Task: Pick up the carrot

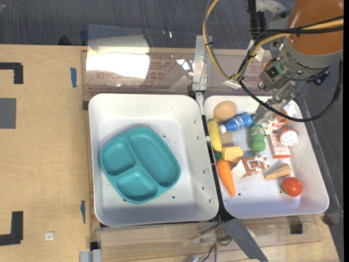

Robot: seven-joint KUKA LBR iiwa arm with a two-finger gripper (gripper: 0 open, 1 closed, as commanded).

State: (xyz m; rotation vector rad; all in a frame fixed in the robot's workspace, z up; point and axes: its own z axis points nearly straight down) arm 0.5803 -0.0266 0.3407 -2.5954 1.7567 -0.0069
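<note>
Carrot (225, 177) lies in the right white bin (316, 168), lower left part of it, close against the bin's left wall, thick end up-frame, tip pointing toward lower right. Nothing gripping it.

Arm comes in from upper right of frame, orange band (319, 18) at top right corner, yellow and black cables looping to its left. Pincer (267, 112) hangs over the upper middle of the right bin, angled down-left, tip just above the green bottle-like item (257, 137) and right of the blue bottle (239, 122). Cannot tell if the pincer is released or clenched; too small and dark. Well apart from the carrot.

Other stuff in right bin: tan egg-shaped item (224, 110) at upper left, yellow banana-like piece (214, 136) along the left wall above the carrot, yellow cheese-like wedge (233, 154) just above the carrot's thick end, small white-orange packets (255, 165) mid-bin, red-white carton (284, 140) at right, tan wedge (278, 171) below it, red tomato (292, 186) at lower right.

Left white bin (109, 113) holds a teal divided plate (139, 164), three compartments, tilted diagonally in the bin's middle.

Both bins sit side by side on the tabletop (38, 146), wood-toned, black corner marks at far left, blue tape bits near the left bin.
</note>
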